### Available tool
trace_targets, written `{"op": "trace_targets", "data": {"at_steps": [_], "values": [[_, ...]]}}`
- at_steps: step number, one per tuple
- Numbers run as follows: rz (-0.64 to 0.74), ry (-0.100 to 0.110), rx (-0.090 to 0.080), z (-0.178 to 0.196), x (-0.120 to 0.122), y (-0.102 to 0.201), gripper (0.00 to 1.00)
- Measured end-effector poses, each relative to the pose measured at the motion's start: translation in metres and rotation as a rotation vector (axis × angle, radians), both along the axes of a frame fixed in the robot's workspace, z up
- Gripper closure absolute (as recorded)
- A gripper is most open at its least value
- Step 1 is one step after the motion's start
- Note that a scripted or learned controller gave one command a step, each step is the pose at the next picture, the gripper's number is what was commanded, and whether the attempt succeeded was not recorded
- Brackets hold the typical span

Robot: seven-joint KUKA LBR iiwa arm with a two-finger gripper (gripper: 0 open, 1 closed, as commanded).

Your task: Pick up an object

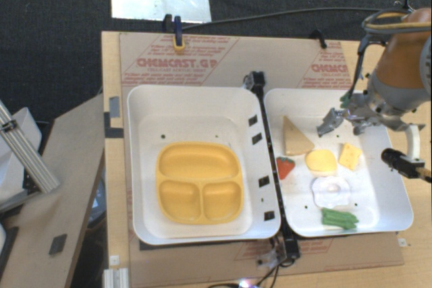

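The right bin (385,218) holds several toy foods: a tan wedge (294,137), a red strawberry (285,166), a round yellow piece (321,161), a yellow cheese slice (350,156), a white fried egg (331,191) and a green pod (339,218). My gripper (332,123) hangs over the back of this bin, between the tan wedge and the cheese slice, above the yellow round piece. It comes off the grey and orange arm (401,64) at the right. Nothing shows between its fingers.
The left bin (145,111) holds a yellow divided tray (200,182). A black hinge strip with clips (264,145) runs between the bins. A cable (283,13) crosses the cardboard backing behind them. A black part (401,162) sticks out at the right bin's edge.
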State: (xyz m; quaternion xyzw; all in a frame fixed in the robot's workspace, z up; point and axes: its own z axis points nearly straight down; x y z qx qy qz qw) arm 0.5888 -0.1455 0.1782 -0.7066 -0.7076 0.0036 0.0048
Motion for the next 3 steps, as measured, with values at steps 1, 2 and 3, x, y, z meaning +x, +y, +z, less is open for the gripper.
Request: {"op": "trace_targets", "data": {"at_steps": [1, 2, 3], "values": [[0.002, -0.013, -0.002, 0.007, 0.003, 0.000, 0.00], [0.000, -0.010, -0.002, -0.040, 0.007, -0.008, 0.00], [-0.001, -0.017, -0.003, -0.088, 0.009, -0.009, 0.00]]}}
